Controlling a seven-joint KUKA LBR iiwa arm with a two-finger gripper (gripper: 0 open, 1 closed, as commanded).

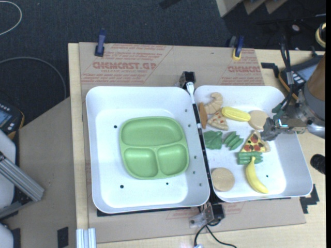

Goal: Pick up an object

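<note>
My tool (270, 129) sits low in the right bin (289, 177); I cannot tell its grip state. Just left of it I count two pizza slices (254, 144), two bananas (255, 177), two round cookies (223, 179) and some green pieces (223, 139). The near banana's long axis runs diagonally, below the tool. The left bin (103, 159) holds one green tray (154, 146).
</note>
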